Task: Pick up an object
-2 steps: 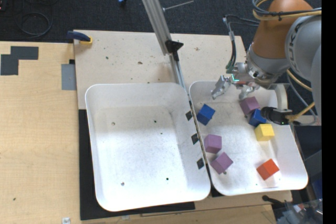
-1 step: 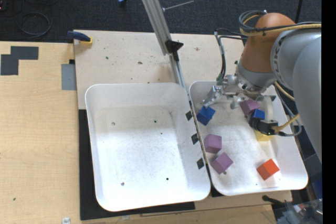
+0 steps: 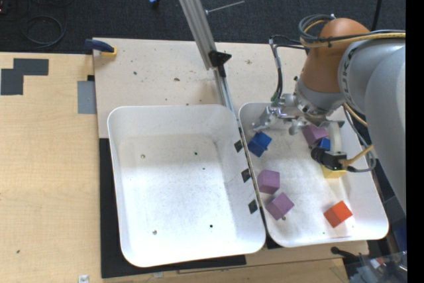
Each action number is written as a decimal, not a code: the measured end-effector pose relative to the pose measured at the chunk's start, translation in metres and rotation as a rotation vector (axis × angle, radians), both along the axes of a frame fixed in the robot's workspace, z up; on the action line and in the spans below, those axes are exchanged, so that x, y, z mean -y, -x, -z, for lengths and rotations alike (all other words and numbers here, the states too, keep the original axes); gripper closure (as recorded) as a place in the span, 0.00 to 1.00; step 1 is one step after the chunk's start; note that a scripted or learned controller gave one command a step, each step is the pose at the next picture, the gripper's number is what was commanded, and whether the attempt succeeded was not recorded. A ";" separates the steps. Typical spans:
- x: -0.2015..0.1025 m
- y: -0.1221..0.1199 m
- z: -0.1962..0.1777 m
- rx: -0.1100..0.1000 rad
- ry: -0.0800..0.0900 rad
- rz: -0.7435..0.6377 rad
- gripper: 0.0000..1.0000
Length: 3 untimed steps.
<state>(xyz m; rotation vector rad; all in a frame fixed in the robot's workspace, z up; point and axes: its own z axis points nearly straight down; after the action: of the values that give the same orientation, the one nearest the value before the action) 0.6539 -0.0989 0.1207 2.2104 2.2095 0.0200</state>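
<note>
The gripper hangs over the far part of the right bin, below the orange wrist band. A blue cube lies just in front of it and to its left, apart from it. Two purple cubes sit further forward along the bin's left side. An orange cube rests near the front right. A purple block, a small blue piece and a yellow piece lie partly under the arm's cables.
The left bin sits beside the right one, the two rims meeting near black clips. A slanted aluminium rail rises behind the bins. The grey arm body covers the right bin's far right side.
</note>
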 end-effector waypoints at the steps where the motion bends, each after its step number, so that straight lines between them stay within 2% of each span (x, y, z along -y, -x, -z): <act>1: 0.000 -0.001 -0.009 0.001 -0.002 0.002 1.00; 2: 0.005 -0.008 -0.055 -0.018 -0.002 0.000 1.00; 3: 0.007 -0.009 -0.108 -0.016 -0.002 -0.002 1.00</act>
<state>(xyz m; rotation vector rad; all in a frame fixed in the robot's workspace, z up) 0.6626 -0.1057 0.2290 2.2167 2.2211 0.0040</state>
